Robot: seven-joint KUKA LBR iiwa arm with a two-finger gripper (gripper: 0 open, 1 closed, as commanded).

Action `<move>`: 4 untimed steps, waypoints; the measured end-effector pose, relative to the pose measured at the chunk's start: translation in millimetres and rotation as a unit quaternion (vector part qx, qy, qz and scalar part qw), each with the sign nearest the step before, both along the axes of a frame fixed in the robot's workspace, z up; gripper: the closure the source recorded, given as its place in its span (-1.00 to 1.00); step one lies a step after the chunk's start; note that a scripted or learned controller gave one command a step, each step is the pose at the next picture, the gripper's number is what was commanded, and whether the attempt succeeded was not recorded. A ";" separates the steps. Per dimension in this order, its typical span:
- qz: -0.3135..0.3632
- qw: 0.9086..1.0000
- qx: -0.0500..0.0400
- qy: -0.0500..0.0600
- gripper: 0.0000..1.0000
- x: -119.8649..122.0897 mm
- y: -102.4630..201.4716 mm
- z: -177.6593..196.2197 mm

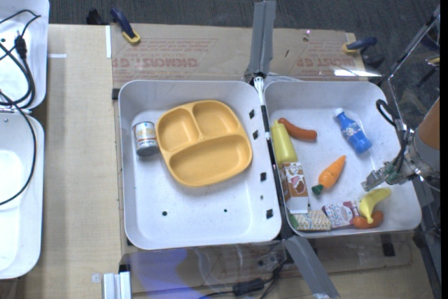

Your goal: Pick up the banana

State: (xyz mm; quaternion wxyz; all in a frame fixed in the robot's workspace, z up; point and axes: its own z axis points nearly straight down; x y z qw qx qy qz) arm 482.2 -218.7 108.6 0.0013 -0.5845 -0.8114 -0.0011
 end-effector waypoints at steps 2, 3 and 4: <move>0.030 1.000 0.001 0.001 -1.00 32.8 -0.1 -17.9; 0.048 0.999 0.000 0.000 -1.00 -4.1 -1.3 -17.3; 0.048 0.999 0.000 0.000 -1.00 -4.1 -1.3 -17.3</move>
